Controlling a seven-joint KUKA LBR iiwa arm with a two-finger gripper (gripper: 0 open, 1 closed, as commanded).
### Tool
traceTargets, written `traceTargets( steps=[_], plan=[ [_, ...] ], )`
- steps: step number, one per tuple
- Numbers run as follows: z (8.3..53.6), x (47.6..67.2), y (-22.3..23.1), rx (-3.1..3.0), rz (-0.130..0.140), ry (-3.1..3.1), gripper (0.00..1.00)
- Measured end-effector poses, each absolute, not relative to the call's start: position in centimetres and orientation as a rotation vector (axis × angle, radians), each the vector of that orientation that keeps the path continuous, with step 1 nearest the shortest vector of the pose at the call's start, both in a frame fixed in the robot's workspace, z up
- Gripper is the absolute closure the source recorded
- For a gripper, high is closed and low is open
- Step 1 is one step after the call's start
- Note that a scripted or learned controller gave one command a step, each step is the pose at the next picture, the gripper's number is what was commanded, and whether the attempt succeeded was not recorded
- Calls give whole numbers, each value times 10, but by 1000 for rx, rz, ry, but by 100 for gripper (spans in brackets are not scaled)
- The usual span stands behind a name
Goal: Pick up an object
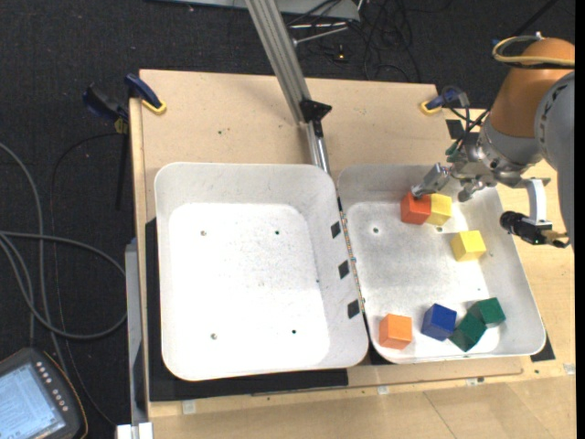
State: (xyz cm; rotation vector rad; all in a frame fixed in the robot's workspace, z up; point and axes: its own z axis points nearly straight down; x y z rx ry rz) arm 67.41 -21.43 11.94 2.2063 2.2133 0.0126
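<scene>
Slanted top-down look at a tan surface (238,122) carrying two shallow white bins side by side. Left bin (183,245): bare speckled floor. Right bin (402,263): seven blocks. Red block (415,208) and a yellow block (440,208) touch each other near the far wall. Second yellow block (468,244) sits alone, nearer the right wall. Along the near wall: orange block (395,330), blue block (439,321), then two green blocks (479,321) pressed together. Grey arm with orange band (535,76) reaches in from the right; pincer (437,188) hangs just above the red-and-yellow pair. Blue clamps (142,90) at the far corners of the surface.
</scene>
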Motion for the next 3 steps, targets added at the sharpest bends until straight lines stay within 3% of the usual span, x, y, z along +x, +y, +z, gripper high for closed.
traceTargets(
  steps=[1,3],
  plan=[
    [131,676,-214,2201,18,2210,100],
    [220,681,-211,2214,6,2219,100]
  ],
)
